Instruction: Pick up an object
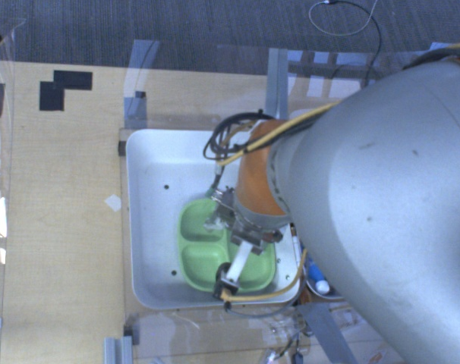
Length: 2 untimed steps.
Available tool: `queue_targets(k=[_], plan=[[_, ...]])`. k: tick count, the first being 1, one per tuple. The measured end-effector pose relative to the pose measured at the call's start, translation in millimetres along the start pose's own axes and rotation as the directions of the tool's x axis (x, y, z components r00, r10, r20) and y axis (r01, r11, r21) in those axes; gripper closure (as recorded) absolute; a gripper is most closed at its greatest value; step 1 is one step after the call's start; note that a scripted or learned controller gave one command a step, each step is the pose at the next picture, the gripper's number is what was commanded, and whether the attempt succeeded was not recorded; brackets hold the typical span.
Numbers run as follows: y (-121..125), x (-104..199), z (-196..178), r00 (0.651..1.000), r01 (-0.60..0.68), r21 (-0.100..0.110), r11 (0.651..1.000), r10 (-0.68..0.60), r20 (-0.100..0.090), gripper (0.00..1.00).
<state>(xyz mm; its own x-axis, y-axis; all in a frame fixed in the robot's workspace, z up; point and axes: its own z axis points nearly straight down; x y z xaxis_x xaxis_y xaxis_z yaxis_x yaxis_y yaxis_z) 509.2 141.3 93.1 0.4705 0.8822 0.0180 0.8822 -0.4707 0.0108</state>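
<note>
Camera view looks down on the arm [382, 203], which reaches in from the right with its gripper [221, 217] low inside the left bin [150, 203]. Under it is the green tray [196, 268], a two-compartment dish lying flat toward the bin's lower right in the view. The gripper appears to meet the tray at its far compartment or the dividing ridge. I cannot tell whether the gripper is clenched or released, because the wrist hides it. The step in hand looks like the grasp itself, with no lift yet. The next move calls for a firm pinch on a rim or the ridge, then a straight rise, since the smooth, shallow walls could slip free.
</note>
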Motion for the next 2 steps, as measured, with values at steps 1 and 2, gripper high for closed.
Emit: queue_targets(k=[1,2], plan=[[0.6,15.1,-16.9,0.999,0.016,-0.009,1.0,-0.016,-0.029,1.0],[-15.0,50.4,-128.5,0.943,-0.331,0.005,0.943,0.331,0.022,1.0]])
